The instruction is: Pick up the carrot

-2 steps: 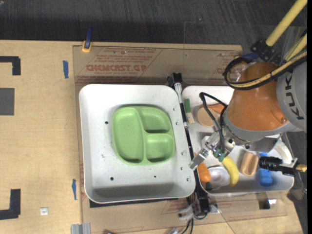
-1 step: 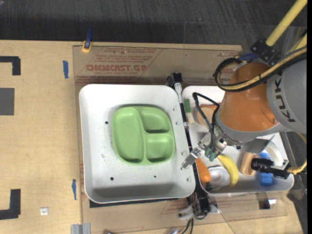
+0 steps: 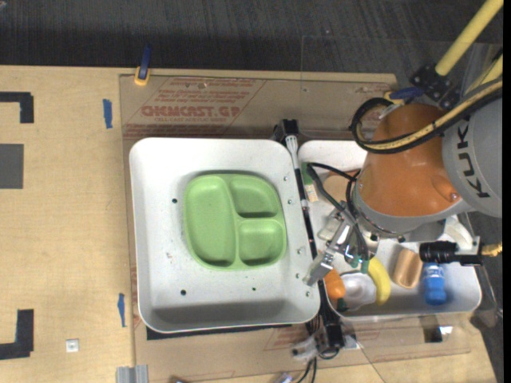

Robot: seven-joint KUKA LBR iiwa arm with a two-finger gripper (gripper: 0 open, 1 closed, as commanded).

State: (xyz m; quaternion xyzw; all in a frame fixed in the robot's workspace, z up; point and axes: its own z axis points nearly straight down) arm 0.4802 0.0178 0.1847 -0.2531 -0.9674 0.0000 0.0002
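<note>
On the desk [image 3: 64,214] two bins stand side by side. The left bin [image 3: 160,294] holds a divided tray [image 3: 209,222] in its middle, with two small compartments on its right side, one behind the other. The right bin [image 3: 463,298] lies under the arm [image 3: 407,166], which reaches in from the right. At the near edge of this bin, from left to right, lie the carrot [image 3: 334,286], a banana [image 3: 379,281], a cup [image 3: 407,268] on its side and a bottle [image 3: 434,286]. The hand [image 3: 331,250] is just behind the carrot, near the wall between the bins.
</note>
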